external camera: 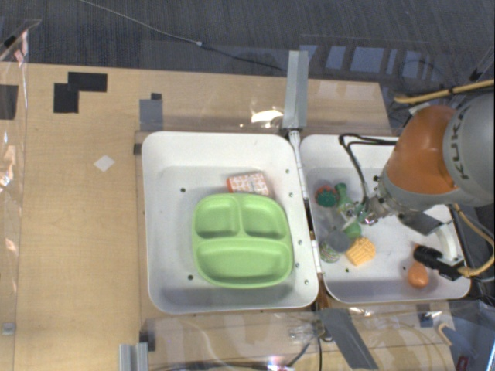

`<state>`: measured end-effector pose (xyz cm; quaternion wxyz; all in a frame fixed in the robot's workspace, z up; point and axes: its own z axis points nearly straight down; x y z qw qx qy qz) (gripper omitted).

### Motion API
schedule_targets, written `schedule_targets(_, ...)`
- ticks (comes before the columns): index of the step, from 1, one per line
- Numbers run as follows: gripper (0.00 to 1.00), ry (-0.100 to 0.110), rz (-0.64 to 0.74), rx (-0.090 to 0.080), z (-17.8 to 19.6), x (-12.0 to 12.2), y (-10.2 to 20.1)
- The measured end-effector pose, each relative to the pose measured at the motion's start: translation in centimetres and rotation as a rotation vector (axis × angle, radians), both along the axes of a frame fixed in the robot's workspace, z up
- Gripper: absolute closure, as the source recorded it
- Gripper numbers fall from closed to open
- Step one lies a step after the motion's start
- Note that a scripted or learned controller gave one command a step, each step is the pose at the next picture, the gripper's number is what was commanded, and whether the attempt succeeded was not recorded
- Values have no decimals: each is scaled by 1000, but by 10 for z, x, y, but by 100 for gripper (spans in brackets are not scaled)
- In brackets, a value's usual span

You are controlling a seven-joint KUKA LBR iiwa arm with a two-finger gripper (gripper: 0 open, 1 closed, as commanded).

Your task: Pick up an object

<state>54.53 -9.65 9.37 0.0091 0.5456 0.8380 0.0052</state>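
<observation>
Reaching gripper (349,224) low over right bin (387,288) clutter beside yellow block (360,250); finger state unclear, nothing lifted yet.

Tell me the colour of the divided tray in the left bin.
Light green. The divided tray shows plainly in the camera view, lying in the left bin.

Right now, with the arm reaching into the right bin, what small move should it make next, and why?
Probably a short descent with a slight shift toward the yellow block. The gripper sits among small things in the right bin, near a green and red toy, and no thing shows clearly between its fingers. The yellow block lies apart just below it, so it looks the easiest to take.
</observation>
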Motion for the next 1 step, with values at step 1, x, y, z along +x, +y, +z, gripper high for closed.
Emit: schedule_targets(1,100,-5,4,4,12,3,4)
